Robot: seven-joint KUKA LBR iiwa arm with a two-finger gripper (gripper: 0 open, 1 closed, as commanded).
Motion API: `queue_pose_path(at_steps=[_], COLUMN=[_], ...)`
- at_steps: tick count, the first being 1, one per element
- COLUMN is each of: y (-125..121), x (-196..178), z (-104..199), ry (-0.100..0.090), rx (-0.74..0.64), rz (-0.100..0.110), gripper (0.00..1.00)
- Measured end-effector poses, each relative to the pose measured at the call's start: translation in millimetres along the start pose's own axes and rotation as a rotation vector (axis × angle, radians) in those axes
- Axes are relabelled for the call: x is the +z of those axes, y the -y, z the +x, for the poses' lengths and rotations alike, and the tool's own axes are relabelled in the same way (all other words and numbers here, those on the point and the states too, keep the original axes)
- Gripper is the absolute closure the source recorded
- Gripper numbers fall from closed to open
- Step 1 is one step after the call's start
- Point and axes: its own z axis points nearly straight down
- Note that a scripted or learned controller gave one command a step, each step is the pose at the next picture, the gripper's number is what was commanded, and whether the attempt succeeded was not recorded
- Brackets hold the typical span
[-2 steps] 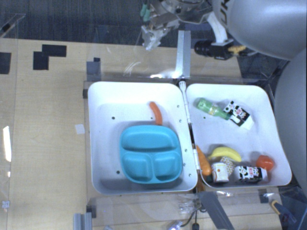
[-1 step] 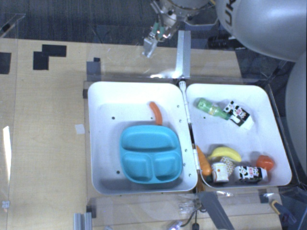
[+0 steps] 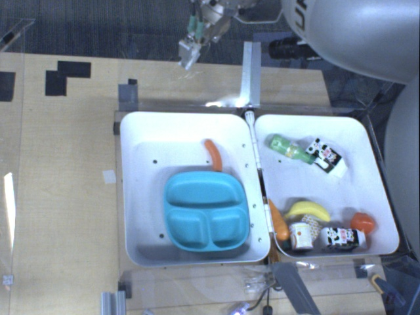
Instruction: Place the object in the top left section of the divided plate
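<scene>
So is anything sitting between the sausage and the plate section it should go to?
Nothing visible. The sausage lies in the left bin just beyond the blue plate's far edge, and no object sits between them. The gripper hangs high above the bench beyond the bins, with open space below it.

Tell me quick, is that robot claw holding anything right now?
Gripper: raised above the bench beyond the left white bin; whether it is open, shut or holding anything cannot be told.
</scene>
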Motion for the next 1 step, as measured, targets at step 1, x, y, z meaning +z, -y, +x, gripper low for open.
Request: queue_pose_path(at_steps=[1], y=[4.0], x=[-14.9], z=[-5.3], ry=[0.001], rx=[-0.194], rz=[0.0], gripper=[1.0])
